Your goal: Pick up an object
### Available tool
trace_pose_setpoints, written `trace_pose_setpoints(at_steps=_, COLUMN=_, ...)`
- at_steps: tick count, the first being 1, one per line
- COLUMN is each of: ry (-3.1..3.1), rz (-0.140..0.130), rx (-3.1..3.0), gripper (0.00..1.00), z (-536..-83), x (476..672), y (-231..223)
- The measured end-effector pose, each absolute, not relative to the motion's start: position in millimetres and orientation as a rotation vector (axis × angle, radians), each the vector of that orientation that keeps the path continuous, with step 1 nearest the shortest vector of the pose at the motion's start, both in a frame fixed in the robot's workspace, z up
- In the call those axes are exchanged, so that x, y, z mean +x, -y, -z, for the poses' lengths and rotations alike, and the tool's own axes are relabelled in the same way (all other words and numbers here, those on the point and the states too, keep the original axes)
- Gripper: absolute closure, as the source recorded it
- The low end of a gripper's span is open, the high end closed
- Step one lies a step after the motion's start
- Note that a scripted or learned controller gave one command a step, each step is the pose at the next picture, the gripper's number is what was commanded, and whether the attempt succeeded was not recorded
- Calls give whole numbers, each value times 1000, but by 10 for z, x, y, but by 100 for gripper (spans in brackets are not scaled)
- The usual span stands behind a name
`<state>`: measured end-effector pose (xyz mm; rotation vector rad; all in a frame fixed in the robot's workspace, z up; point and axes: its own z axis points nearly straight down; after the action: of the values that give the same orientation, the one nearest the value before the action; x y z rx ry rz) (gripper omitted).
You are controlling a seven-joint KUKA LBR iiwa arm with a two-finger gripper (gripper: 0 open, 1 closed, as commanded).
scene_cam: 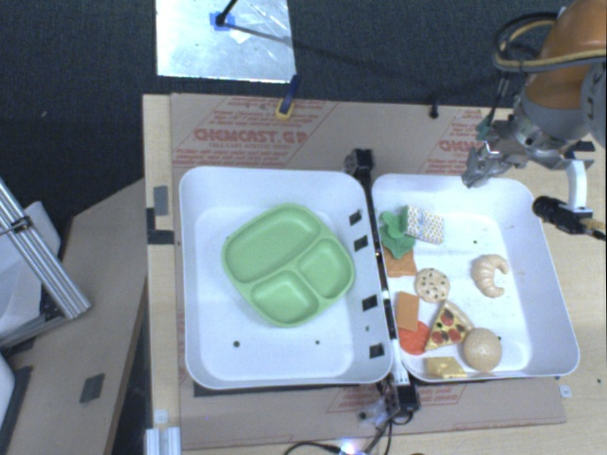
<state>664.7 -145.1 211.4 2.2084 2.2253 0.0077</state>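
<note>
Croissant-shaped tan toy pastry [490,274] sits below and slightly right of your claw [477,172], well apart from it, and honestly can't tell if the claw's spread or pressed together.

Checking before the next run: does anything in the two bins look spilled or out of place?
Nothing stands out. The toy foods, croissant and pizza slice among them, lie inside the right bin; the green plate sits flat in the left bin.

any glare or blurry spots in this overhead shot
Camera view: strong glare on the foil sheet beyond the bench; the white bins look bright but not washed out; the gripper and arm at upper right are slightly soft; the croissant is clear.
</note>
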Motion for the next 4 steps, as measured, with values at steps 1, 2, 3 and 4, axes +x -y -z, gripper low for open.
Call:
trace_pose_setpoints(at_steps=1, ry=-2227, rz=-4, rx=2211, gripper=100, z=-2260, x=6658, y=1450)
trace_pose_setpoints(at_steps=2, ry=-2232, rz=0, rx=2213, gripper=100, z=-2318, x=6250, y=1083)
trace_pose_setpoints(at_steps=3, ry=-2234, rz=-2, rx=2212, gripper=100, z=-2308, x=5990, y=561)
trace_pose_setpoints(at_steps=4, ry=-2233, rz=-1, rx=2213, gripper=100, z=-2370, x=5675, y=143)
